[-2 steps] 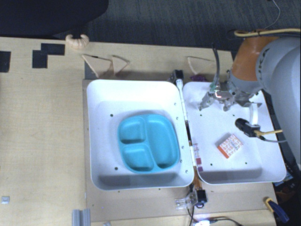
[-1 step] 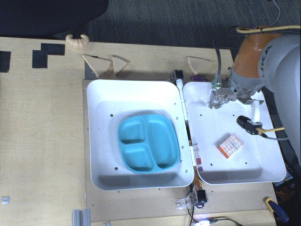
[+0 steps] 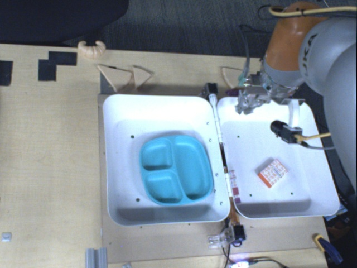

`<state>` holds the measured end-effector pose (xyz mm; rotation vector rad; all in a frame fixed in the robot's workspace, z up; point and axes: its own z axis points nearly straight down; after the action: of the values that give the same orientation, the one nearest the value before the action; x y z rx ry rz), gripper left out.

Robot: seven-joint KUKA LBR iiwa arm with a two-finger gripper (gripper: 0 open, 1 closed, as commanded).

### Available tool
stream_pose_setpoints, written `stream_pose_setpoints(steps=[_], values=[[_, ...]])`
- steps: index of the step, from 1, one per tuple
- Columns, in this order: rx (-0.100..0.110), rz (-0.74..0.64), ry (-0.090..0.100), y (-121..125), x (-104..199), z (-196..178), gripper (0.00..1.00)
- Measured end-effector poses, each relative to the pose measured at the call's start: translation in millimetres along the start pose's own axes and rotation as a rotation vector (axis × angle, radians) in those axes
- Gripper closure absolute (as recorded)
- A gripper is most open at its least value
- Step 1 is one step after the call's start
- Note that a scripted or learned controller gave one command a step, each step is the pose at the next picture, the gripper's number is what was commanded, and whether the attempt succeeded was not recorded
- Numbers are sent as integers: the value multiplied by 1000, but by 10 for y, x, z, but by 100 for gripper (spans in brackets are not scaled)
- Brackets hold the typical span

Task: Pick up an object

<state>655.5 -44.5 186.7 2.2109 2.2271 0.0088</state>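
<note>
Resting on the tabletop [image 3: 50, 149] are two bins: the left bin [image 3: 120, 127] holds one blue tray [image 3: 175, 169], and the right bin [image 3: 251, 144] holds one box [image 3: 273, 172] near its middle, long axis slanting lower-left to upper-right. The end effector [image 3: 247, 106] hangs over the right bin's far-left corner; I cannot tell whether it is open or closed.

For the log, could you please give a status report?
Gripper over far-left corner of right bin. Orange box lies apart, near the front. Nothing lies between them.
</note>
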Motion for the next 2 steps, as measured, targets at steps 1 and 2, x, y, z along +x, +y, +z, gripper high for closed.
stream_pose_setpoints(steps=[1,2], values=[[2,0,0,142,284,-125,100],[4,-1,2,-237,965,-358,100]])
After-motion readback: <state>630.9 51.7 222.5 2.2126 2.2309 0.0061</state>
